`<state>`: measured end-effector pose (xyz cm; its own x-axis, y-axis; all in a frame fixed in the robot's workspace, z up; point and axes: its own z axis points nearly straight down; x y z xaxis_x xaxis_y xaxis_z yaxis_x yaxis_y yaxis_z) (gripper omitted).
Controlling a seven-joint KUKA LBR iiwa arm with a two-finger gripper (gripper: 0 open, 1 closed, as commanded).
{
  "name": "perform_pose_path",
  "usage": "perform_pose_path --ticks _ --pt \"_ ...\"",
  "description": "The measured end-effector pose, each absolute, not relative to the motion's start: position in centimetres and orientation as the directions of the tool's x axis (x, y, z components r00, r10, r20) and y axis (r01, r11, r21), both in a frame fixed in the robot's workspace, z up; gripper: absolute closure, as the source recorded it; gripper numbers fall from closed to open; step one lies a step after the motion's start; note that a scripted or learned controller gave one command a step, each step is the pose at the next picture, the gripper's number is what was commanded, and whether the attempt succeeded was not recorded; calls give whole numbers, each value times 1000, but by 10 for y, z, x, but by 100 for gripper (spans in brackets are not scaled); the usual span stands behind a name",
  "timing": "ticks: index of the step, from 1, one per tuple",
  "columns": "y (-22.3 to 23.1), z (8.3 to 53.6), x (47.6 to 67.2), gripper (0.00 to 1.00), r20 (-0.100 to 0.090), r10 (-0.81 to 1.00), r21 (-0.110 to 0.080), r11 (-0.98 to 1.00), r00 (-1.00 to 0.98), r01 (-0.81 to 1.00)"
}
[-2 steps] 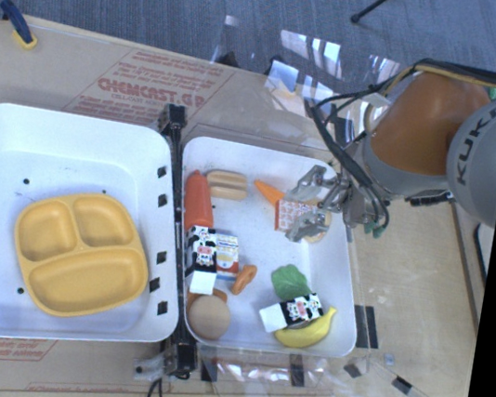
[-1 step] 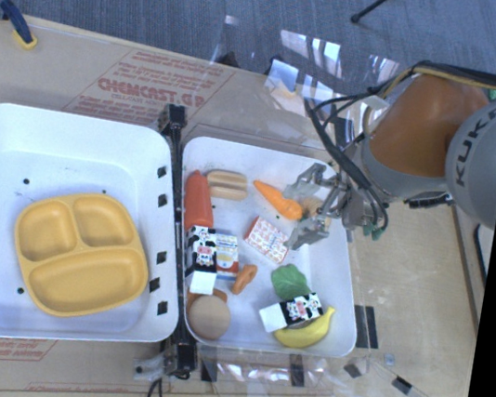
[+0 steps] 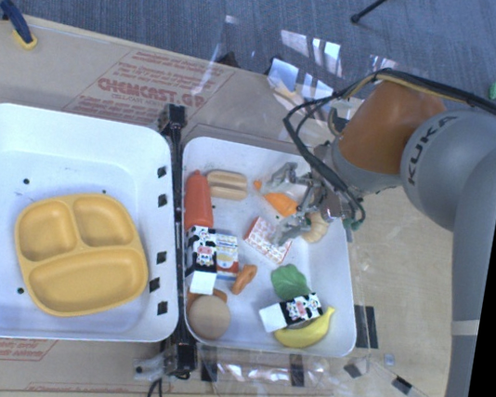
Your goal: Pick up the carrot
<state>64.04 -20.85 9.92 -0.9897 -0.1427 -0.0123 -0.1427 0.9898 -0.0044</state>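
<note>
One carrot (image 3: 244, 279), two milk cartons (image 3: 205, 254)

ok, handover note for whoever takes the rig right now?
Gripper: low over the back of the right bin; nothing visibly held.
Carrot: lying on the right bin's floor, nearer the front, beside the milk carton, well apart from the gripper.
Another orange piece lies right by the gripper; it is too small to identify.
Done: nothing yet, the carrot is not lifted.
Left: move toward the carrot, grasp it, lift it.
</note>
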Motion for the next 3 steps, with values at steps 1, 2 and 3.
perform_pose_path --ticks 1,2,3 --pt "-207 113 643 100 -19 -147 -8 989 -989 -147" --pt "-207 112 643 0 -17 -147 -8 989 -989 -147" --pt "-207 124 645 100 -24 -151 -11 989 -988 -151"
